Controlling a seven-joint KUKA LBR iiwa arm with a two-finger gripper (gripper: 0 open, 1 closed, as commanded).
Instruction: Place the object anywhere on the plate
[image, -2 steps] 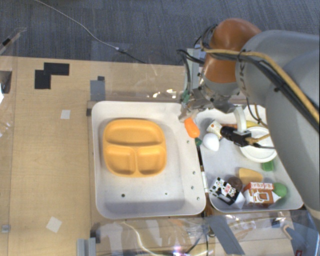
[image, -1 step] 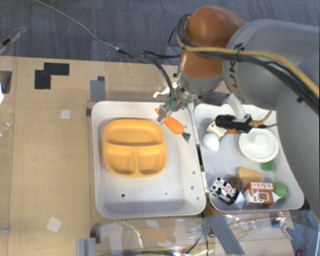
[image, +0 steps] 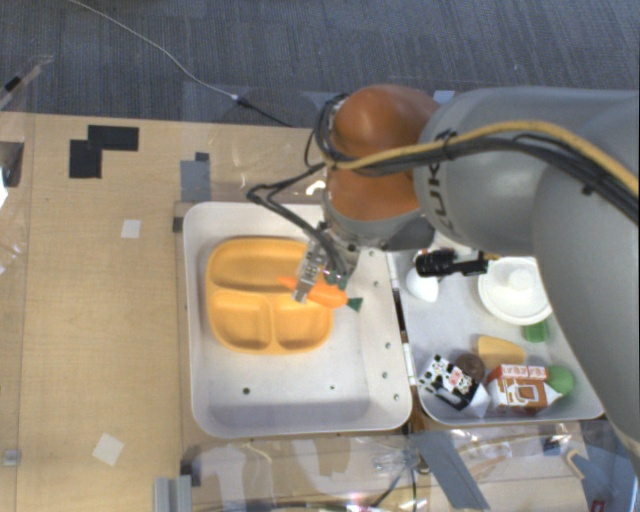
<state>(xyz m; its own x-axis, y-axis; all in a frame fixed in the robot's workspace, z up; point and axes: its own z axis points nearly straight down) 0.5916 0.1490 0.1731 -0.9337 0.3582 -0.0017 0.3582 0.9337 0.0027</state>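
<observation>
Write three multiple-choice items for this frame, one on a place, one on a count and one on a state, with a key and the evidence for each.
1. Where does the yellow plate lie?
A. in the left bin
B. in the right bin
C. on the bare bench

2. How many compartments does the plate show?
A. one
B. three
C. five

3. How does the orange carrot stand to the plate?
A. flat in the middle of the large compartment
B. at the plate's right rim, under the gripper
C. in the right bin, beside the cartons

Key: 1 A, the plate rests on the floor of the left bin. 2 B, one wide compartment at the far side and two smaller ones nearer the camera. 3 B, the carrot sits at the plate's right rim where the gripper comes down on it; whether it rests on the rim cannot be told.
</observation>
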